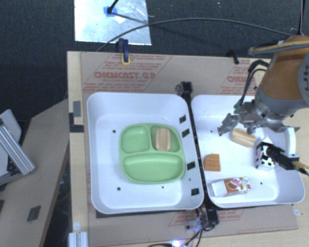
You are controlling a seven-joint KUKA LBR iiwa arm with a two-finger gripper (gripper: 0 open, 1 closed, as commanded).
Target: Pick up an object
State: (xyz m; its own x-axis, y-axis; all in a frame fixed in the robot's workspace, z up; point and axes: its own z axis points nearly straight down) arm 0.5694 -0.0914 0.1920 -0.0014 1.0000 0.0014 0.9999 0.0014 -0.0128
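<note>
A pale bench is seen from above at a slant, and two shallow white bins are set on it side by side. The left bin is taken up mostly by a green divided plate, and a small tan piece is laid in the plate's upper right compartment. The grey and orange arm is brought in from the right over the right bin. Its gripper is held low over the upper middle of that bin. The fingers appear to be spread, and nothing is seen between them. Three loose things are scattered on this bin's floor. A printed carton is laid flat near the front wall, well apart from the gripper. A tan roll is found just beside the fingers, toward the lower right of them and partly under the wrist. Its long axis is run roughly left to right, dipping a little toward the front. A brown square wafer is placed nearer the dividing wall, between the roll and the carton. The roll is judged the likeliest target, since it is the nearest. A short shift toward the right and front would be needed, with the fingers set across the roll's narrow width.
</note>
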